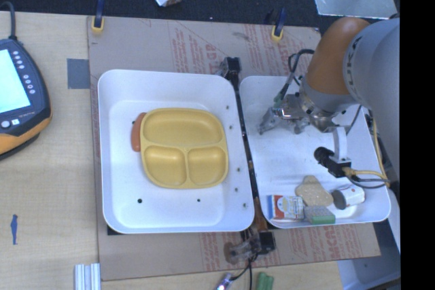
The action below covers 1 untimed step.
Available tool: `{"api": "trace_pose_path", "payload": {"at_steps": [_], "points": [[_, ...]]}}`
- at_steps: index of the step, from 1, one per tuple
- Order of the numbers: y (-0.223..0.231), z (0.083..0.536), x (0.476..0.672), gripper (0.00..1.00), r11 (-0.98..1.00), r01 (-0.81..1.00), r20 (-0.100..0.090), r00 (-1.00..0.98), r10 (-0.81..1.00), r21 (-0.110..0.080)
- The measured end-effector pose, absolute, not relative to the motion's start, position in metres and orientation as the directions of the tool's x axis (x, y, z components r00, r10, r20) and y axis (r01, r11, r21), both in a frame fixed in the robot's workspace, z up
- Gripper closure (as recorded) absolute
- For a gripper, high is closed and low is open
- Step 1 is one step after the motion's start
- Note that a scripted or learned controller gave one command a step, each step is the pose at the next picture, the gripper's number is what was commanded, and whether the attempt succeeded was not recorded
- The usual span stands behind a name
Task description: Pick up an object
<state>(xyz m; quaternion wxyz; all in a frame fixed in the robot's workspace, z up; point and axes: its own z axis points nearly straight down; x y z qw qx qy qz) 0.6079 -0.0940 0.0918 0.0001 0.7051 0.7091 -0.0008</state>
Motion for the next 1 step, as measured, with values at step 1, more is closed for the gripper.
{"api": "trace_pose_path", "payload": {"at_steps": [1], "points": [[-0.0004,0.1928,0.6207,0.0,0.005,1.0,0.002,-0.005,1.0,-0.001]]}}
